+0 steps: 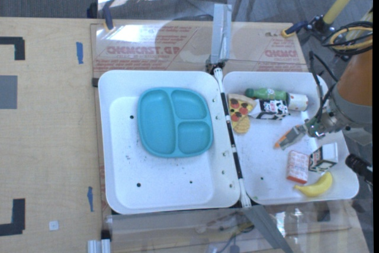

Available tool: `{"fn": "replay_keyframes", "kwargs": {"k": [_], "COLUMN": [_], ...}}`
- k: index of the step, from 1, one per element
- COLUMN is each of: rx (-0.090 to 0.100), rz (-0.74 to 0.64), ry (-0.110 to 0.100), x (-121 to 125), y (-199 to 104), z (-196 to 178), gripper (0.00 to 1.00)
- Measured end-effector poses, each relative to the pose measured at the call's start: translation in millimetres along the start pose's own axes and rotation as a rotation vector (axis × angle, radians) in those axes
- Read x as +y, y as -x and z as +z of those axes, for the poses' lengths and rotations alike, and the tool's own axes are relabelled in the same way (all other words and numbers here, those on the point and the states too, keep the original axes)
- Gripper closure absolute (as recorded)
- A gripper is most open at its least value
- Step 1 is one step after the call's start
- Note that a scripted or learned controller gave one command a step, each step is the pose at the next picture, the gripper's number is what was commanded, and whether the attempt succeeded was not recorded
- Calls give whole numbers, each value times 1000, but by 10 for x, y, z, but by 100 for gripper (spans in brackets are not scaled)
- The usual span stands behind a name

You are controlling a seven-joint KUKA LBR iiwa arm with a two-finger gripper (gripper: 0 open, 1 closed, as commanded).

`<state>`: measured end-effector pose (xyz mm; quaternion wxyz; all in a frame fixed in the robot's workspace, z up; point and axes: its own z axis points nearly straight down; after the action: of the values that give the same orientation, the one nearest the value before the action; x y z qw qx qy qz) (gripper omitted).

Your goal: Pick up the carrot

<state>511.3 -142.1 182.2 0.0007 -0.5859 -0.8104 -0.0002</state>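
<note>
The carrot (286,139) is a small orange piece with a greyish end, lying at a slant in the middle of the right bin (260,183). My gripper (312,128) comes in from the right and sits right at the carrot's upper right end, touching or nearly touching it. The arm's orange band (355,83) is above and to the right of it. Whether the carrot rests on the bin floor or is lifted off it is unclear.
In the right bin are a pizza slice (240,105), a cookie (240,125), a green bottle (266,93), a black-and-white carton (272,109), a red packet (297,166), a small box (323,157) and a banana (314,185). The left bin (118,175) holds a teal divided plate (175,121).
</note>
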Motion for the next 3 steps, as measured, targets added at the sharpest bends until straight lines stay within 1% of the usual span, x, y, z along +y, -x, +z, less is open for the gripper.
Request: {"fn": "replay_keyframes", "kwargs": {"k": [1,2,3], "rx": [-3,0,-2], "rz": [2,168,293], "ry": [4,0,1], "x": [9,-202,561], "y": [9,-213,-475], "z": [-103,683,-25], "gripper": [100,100,100]}}
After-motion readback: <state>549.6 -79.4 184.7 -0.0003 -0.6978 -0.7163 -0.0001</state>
